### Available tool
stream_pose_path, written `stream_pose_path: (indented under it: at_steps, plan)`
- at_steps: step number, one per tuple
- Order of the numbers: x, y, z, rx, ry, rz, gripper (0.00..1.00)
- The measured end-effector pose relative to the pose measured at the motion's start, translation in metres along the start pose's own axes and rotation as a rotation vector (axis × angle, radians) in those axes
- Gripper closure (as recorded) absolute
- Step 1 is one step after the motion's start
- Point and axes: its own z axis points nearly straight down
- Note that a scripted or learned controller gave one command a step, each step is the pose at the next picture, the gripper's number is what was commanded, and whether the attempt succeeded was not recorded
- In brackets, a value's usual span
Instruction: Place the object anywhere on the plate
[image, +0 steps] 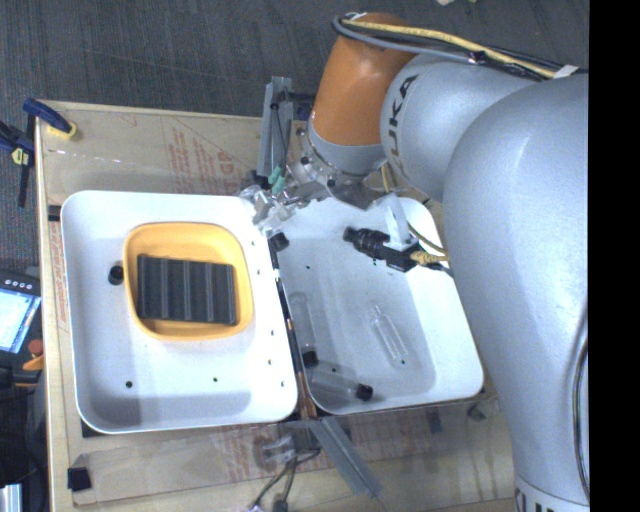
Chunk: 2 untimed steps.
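Yellow plate (187, 240) w/ dark ridged block (187, 289) on it sits in left bin (90, 390). Gripper (272, 200) is at right bin's (450, 370) top-left corner; can't tell if fingers are spread.

Arm (500, 200): smooth grey rounded casing with dark "KUKA" lettering. Orange band (355, 95) above the wrist. Yellow and black cables (450, 45) run along the top.

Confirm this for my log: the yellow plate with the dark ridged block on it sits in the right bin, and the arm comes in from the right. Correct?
One detail is off. The camera view shows the yellow plate, with the dark ridged block on it, sitting in the left bin, not the right bin. The arm does come in from the right.
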Motion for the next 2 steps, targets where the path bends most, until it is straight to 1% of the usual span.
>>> stream_pose_path:
  at_steps: [1, 2]
  plan:
    - [0.0123, 0.0004, 0.0227, 0.003, 0.002, -0.183, 1.00]
    - [0.0120, 0.0004, 0.0225, 0.003, 0.002, -0.183, 0.00]
